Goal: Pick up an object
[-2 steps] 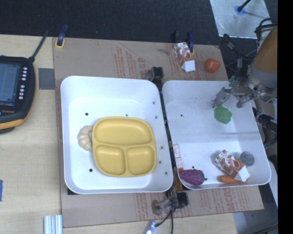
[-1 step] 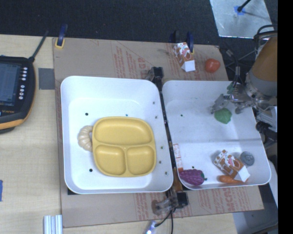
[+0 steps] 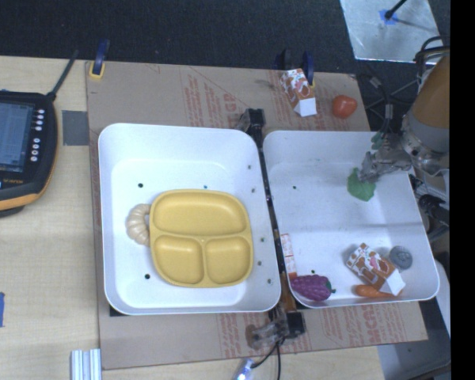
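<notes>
The small green soft toy (image 3: 362,186) lies in the right white bin (image 3: 317,212), near its far right side. The end effector (image 3: 378,163) sits just above it, touching its top. I cannot tell how it is set. The toy could slip away if the grab is off-centre. The grey arm reaches in from the right, bent low.

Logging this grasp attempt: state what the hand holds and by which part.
Cannot be told. The hand sits right at the top of the green toy in the right bin, but no grip is visible.
</notes>
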Action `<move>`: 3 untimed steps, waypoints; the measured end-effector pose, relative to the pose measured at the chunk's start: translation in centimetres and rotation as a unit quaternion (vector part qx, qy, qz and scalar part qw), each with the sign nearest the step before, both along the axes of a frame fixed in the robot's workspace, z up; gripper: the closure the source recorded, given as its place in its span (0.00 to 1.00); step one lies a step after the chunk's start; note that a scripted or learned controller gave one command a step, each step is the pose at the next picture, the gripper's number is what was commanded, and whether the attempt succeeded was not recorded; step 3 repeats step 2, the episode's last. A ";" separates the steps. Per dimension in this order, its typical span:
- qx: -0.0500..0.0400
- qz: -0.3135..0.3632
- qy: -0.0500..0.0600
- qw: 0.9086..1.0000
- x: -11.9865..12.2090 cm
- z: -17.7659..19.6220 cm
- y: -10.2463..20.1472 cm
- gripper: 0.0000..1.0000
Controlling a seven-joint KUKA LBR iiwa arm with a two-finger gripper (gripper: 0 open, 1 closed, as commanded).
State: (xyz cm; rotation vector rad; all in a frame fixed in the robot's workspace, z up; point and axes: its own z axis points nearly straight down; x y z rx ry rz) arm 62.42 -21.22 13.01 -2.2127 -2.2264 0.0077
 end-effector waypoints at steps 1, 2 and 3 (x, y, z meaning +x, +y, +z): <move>0.000 0.000 0.000 1.000 0.0 0.0 0.0 0.00; 0.000 0.000 -0.001 1.000 0.6 -1.6 0.1 0.00; 0.000 0.000 -0.001 1.000 0.6 -1.6 0.1 0.00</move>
